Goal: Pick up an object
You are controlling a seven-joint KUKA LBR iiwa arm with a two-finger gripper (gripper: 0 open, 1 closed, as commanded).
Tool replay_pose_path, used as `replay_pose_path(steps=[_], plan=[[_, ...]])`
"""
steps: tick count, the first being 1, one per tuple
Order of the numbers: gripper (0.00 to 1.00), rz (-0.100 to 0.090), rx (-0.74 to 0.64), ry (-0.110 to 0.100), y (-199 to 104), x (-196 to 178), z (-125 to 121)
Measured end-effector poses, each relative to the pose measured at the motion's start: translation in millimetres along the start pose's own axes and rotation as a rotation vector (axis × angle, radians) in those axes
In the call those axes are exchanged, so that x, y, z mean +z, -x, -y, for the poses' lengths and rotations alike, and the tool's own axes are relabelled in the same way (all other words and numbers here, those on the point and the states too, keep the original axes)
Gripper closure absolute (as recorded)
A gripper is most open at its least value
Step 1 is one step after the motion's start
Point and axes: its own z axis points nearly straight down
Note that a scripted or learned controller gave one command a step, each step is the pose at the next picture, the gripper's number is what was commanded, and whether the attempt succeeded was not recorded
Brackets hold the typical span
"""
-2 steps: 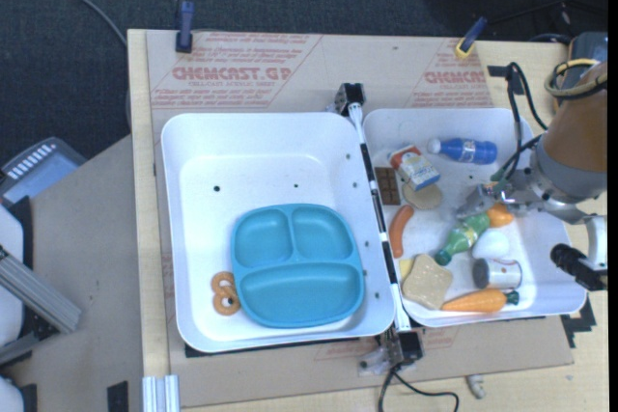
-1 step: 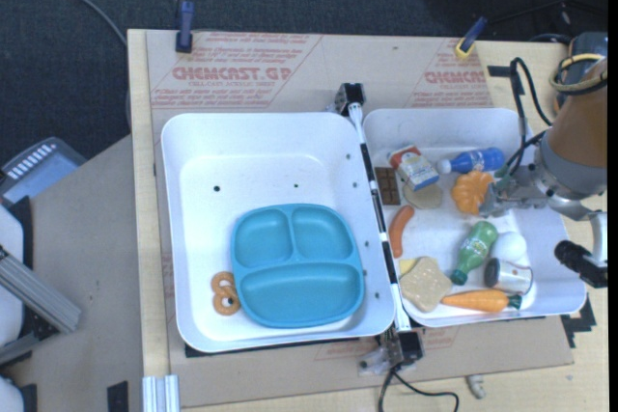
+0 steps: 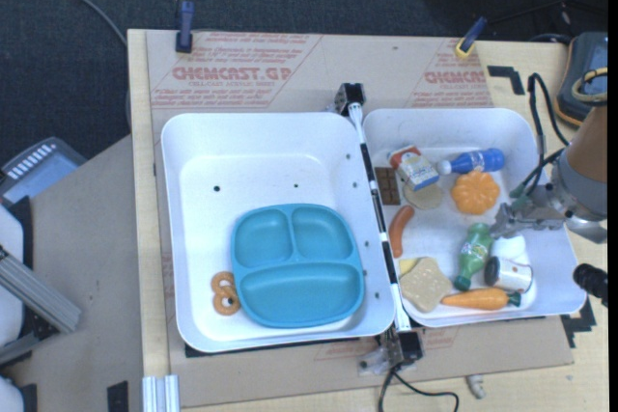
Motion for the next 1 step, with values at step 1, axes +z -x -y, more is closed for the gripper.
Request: replay_pose_path(steps=[1], plan=[[0.0, 0.0, 0.0, 0.0, -0.1, 0.1, 0.0]])
